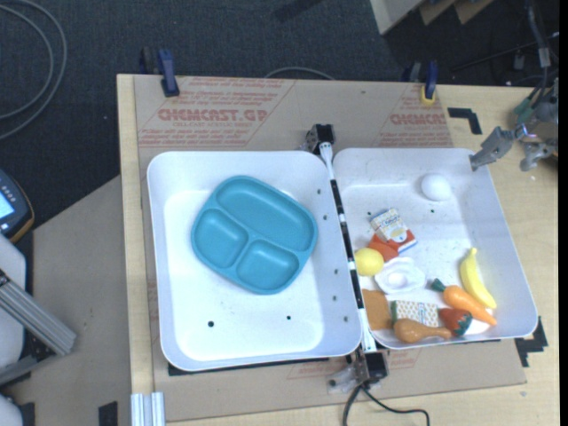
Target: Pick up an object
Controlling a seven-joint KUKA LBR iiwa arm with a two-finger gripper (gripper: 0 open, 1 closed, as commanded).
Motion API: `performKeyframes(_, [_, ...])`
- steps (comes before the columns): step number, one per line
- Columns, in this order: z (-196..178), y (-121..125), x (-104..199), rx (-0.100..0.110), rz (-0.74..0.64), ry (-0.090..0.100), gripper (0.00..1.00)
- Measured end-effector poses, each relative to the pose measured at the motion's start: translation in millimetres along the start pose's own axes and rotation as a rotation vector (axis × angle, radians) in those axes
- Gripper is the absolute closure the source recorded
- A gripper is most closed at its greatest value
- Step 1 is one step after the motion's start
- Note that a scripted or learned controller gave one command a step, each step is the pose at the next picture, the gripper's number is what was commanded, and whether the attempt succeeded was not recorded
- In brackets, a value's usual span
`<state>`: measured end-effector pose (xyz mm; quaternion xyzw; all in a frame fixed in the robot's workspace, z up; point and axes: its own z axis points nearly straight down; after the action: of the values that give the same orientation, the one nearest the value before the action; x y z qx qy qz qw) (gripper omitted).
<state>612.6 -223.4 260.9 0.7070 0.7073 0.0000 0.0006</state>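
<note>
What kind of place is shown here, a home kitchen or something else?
Most likely a robotics lab bench, not a kitchen. Two white bins sit on a board held by blue clamps, the food is toy food such as a banana, and loose cables lie on the dark carpet.

The brown sheet covering the surface (pixel 266 105) carries red printing, repeated in slanted rows. The clearest line, above the left bin, reads "CHEMCAST GP" (pixel 211 114), with finer red lines beside it too small to read. The same red lettering shows again above the right bin (pixel 421 119), fainter and cut off. In the right bin, a small red and white carton (pixel 390 229) bears a printed label, but its words are too small to make out.
</note>
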Motion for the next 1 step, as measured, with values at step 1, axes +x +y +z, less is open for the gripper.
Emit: performKeyframes(1, [101.4,-2.1,71.3,0.009,-0.005,0.006,0.00])
